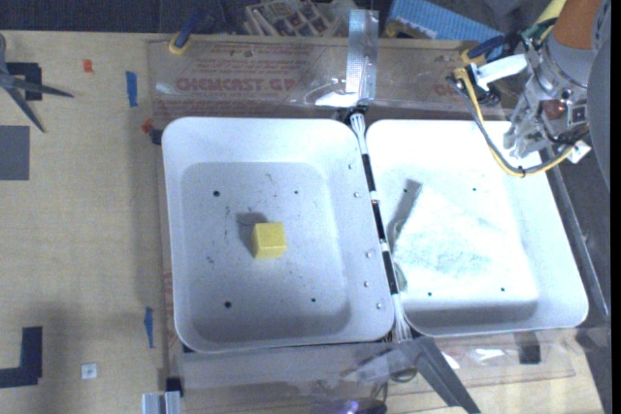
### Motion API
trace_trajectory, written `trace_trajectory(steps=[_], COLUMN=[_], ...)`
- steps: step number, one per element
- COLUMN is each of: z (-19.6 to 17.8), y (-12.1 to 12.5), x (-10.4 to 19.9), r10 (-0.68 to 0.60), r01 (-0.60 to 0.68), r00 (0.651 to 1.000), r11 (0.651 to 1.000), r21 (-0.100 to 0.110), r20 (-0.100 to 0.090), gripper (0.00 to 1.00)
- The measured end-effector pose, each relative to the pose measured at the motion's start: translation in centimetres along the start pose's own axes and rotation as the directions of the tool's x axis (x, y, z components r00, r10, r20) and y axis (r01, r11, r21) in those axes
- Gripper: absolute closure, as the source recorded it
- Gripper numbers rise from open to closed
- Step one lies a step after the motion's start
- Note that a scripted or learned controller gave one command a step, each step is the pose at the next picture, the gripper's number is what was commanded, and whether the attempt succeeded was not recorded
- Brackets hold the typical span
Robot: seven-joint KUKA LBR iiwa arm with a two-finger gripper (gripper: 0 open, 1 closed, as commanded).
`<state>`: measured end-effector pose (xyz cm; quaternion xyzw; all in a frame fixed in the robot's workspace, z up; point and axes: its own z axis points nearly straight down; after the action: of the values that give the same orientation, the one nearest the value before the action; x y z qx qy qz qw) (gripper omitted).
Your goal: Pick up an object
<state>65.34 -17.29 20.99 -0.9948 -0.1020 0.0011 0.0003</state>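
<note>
Two white bins sit side by side on the tan surface (78, 238). Their inner edges touch in the middle.

The left bin (184, 160) holds one small yellow block (270, 239). The block lies flat near the middle of the bin floor, a bit toward the near side, and nothing touches it. A few tiny dark dots mark the floor around it.

The right bin (543, 296) holds one thin grey strip (404, 208). It lies slanted by the bin's left wall, close to where the two bins meet. The rest of that floor looks scuffed and bright.

At the near left corner of the surface there is a black bracket shape (27, 359). Three small blue bits of tape are stuck on the surface to the left of the bins.

Farther back, a clear plastic sheet with red letters (252, 78) lies behind the bins. A shiny silver strip (361, 53) runs over it, lined up with the gap between the bins.

At the far right, the gripper (543, 126) hangs over the back right edge of the right bin, well apart from the yellow block. Yellow cables loop around it. It is too small and busy there to tell if the fingers are open or closed.

Beyond the surface are boxes and wires on a dark floor.
</note>
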Motion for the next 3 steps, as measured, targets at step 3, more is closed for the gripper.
trace_trajectory(steps=[3], z=[-0.4], y=[4.9], x=[-0.1], r10=[-0.002], r01=[0.002], r00=[1.000], r11=[1.000], r21=[0.000], r20=[0.000], gripper=[1.00])
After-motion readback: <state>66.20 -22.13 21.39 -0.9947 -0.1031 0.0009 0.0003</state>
